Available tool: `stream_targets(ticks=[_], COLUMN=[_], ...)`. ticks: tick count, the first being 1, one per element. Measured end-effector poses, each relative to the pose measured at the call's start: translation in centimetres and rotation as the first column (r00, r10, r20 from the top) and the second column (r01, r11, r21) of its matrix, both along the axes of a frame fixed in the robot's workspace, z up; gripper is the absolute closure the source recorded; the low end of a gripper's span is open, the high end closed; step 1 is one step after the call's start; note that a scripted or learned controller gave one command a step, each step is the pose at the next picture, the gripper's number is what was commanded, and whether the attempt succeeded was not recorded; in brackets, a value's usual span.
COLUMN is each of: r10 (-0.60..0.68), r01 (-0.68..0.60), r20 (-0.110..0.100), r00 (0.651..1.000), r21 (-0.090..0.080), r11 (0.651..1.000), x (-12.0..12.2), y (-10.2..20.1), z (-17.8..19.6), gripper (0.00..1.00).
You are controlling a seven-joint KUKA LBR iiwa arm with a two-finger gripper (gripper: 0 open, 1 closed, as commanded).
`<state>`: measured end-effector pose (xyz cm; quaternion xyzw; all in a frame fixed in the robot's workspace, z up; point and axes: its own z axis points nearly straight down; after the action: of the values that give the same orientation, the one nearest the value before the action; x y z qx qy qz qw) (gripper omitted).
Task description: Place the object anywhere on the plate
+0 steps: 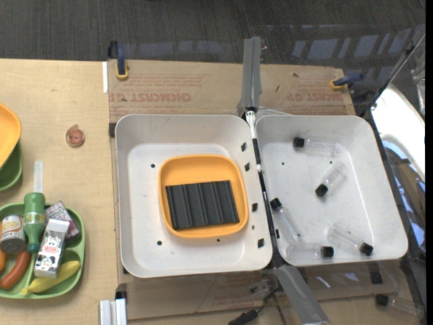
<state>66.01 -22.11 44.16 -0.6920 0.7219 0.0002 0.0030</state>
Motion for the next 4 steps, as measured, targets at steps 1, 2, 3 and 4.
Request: stream_targets(ticks=[1,2,3,4], r10=[0.339,0.554,0.862,0.988], r01=[-0.339,-0.554,-0.862,-0.988], r20=[0.000,-0.002,0.000,0.002], r00=[0.941,0.832,0.507,0.155], r21=[-0.001,0.002,-0.003,-0.004], r11=[0.941,0.832,0.507,0.155], x=[0.0,0.0,0.0,0.0], y=[0.0,1.6,1.0,0.1], z=[0.0,-0.2,-0.1,-0.1], gripper=[1.00,1.00,1.00,1.00])
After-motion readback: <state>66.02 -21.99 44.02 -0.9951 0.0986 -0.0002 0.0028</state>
